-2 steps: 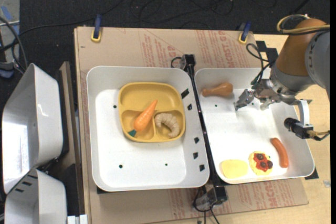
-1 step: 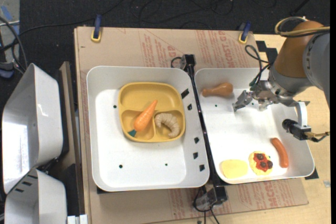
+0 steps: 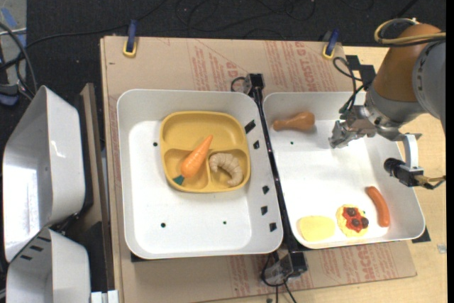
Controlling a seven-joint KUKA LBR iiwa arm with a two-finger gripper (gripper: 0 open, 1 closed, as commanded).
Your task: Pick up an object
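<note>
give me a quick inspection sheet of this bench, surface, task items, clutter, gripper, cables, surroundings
surface: cardboard-covered bench bearing two shallow white bins, left bin and right bin, side by side.
job's things, left bin: yellow divided plate holding a toy carrot and a toy shrimp, in separate compartments.
job's things, right bin: chicken drumstick near the far wall; sausage, small pizza and yellow disc near the front.
clutter: nothing seen.
gripper: gripper low over the right bin, right of the drumstick, nothing seen between the jaws.
cables: black cables across the dark floor behind the bench.
surroundings: two yellow clamps at the far edge; white containers at left.
</note>
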